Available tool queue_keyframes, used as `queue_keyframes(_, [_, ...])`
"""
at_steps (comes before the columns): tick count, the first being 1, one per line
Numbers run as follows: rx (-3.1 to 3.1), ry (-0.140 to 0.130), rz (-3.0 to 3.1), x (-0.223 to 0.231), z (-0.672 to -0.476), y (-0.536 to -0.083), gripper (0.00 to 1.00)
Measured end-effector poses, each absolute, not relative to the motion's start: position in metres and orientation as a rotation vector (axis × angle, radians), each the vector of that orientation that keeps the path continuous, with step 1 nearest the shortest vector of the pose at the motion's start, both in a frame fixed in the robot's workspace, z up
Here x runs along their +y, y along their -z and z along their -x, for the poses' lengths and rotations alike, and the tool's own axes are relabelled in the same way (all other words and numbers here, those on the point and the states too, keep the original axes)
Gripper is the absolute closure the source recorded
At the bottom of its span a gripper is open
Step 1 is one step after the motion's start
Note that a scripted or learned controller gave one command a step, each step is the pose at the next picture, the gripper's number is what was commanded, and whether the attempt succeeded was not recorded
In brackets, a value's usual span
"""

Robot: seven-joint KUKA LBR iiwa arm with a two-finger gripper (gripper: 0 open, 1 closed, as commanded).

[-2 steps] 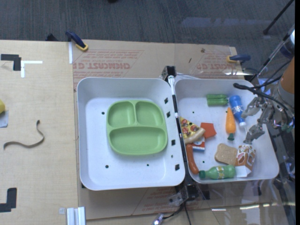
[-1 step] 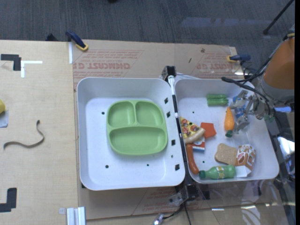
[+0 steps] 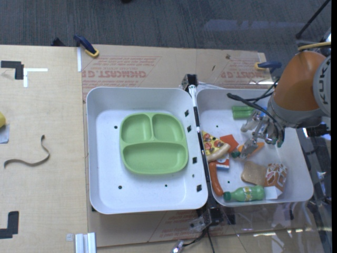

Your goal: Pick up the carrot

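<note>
While the arm [image 3: 303, 88] reaches in from three o'clock, its end effector [image 3: 256, 141] hangs low over the right bin [image 3: 300, 191], near that bin's centre; the metal fingers [image 3: 254, 126] point down toward seven o'clock, and whether they are spread or pressed together cannot be told from this slanted view; the carrot [image 3: 250, 148], a small orange piece, lies on the bin floor directly beneath the fingertips, touching or just short of them, and it is not visibly pinched between them.

Right bin contents, taken from the carrot: a pizza slice [image 3: 215, 144] lies at nine o'clock, near the dividing wall; a green cylinder [image 3: 241, 111] lies at twelve o'clock, near the far wall; a red sausage [image 3: 215, 178] lies at seven o'clock, running lengthwise along the dividing wall; a slice of bread [image 3: 254, 173] lies at six o'clock, with a frosted pastry [image 3: 276, 175] just beside it at its three o'clock; a green bottle [image 3: 245, 194] lies on its side against the near wall.

Left bin [image 3: 100, 157] holds a green divided plate [image 3: 155, 143], set flat near its centre, with three compartments; the table [image 3: 37, 204] at nine o'clock of both bins carries a thin curved cord [image 3: 31, 157], well apart from the bins; brown cardboard [image 3: 131, 67] lies beneath both bins.
</note>
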State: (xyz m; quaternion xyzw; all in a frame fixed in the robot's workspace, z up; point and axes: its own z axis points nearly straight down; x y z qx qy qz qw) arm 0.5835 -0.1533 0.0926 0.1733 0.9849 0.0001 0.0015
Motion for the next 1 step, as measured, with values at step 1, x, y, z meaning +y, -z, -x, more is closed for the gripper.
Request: queue_keyframes(1, [3.088,0.004,-0.538,-0.1534,-0.5851,-0.1024,1.0])
